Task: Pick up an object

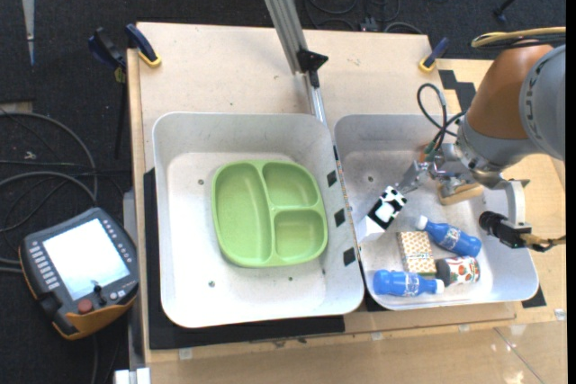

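You see two blue bottles (452, 238) (403, 283), one checkered block (388, 207), one green tray (269, 212); claw (430, 169) state unclear.

bench (225, 72) | tan top | two white bins (180, 193) side by side on it

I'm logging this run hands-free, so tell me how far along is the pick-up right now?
Done so far: the arm has reached into the right bin. In hand: the gripper sits low by the black-and-white object, but nothing shows between its fingers. Left: grasp and lift. The two blue bottles, the patterned box and the strawberry-print item lie untouched; the green divided plate lies in the left bin.
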`<state>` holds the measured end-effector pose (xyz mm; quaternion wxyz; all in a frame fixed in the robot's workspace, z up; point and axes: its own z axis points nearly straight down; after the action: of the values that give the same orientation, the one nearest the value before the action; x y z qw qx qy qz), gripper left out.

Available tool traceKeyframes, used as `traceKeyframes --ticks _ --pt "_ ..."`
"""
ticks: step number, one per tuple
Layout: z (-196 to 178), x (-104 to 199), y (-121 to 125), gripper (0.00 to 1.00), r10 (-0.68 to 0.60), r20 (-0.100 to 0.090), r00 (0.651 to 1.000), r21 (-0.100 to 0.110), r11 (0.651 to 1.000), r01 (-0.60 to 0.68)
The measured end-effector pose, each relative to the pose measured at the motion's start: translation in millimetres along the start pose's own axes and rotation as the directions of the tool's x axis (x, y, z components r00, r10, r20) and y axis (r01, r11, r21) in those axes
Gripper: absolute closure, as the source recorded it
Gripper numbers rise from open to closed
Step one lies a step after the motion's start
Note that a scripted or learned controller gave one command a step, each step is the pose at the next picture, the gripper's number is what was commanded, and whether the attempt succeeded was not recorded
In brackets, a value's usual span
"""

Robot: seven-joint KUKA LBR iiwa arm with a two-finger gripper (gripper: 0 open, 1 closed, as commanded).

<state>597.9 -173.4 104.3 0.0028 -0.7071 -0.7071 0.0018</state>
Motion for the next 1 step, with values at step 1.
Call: traceKeyframes --ticks 1 --pt "7.9 0.6 1.3 0.0 -0.001 0.002 1.0 -0.009 1.0 0.001"
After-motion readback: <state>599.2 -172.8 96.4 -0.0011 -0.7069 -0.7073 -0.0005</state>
